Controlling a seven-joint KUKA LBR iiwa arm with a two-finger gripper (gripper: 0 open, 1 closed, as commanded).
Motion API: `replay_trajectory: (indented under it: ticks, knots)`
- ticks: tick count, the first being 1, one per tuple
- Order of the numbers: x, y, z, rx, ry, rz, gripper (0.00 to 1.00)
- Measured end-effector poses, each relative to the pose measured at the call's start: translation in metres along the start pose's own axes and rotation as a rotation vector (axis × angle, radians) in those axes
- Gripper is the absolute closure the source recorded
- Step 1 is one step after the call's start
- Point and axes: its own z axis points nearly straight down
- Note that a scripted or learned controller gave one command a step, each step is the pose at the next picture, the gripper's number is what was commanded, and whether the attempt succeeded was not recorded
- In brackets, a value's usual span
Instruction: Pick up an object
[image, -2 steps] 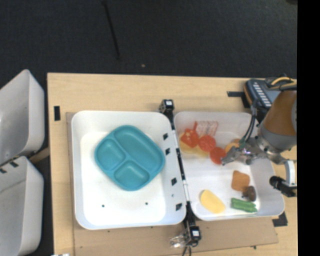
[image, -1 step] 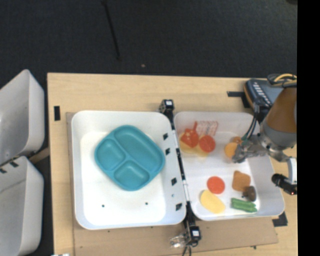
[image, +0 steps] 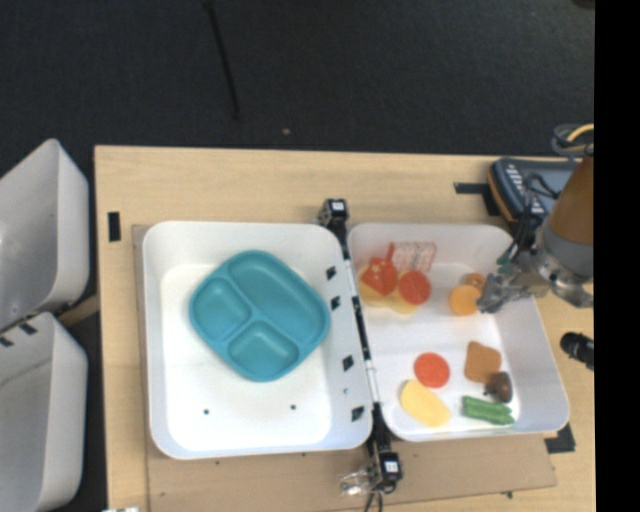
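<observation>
A wooden desk (image: 120, 300) carries two shallow white bins side by side. The left bin (image: 165, 420) holds a teal divided plate (image: 259, 313), lying flat near its middle, turned at a slant.

The right bin (image: 540, 400) holds the small things. In its upper left lie a red piece (image: 379, 275) and a red-orange round piece (image: 414, 288), touching each other, on a yellowish piece (image: 400, 305), with a clear wrapper printed in red (image: 417, 255) just above them. An orange ball (image: 464, 299) sits in the upper right part of the bin. Lower down are a red disc (image: 432, 369), a yellow oval (image: 426, 404) just below it, a brown block (image: 483, 360), a dark brown lump (image: 498, 386) and a green pod (image: 487, 409) near the lower right corner.

The arm enters at the right edge of the frame, and its pincer (image: 492, 297) is low in the right bin, just beside the orange ball on its right. I cannot tell whether the pincer is released or clenched, nor whether it touches the ball.
</observation>
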Motion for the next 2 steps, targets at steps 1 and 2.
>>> replay_trajectory:
  ticks: [1, 2]
  knots:
    - [0.001, 0.007, -0.045, 0.000, 0.000, -0.002, 1.00]
    - [0.000, 0.008, -0.087, 0.000, 0.000, -0.003, 1.00]
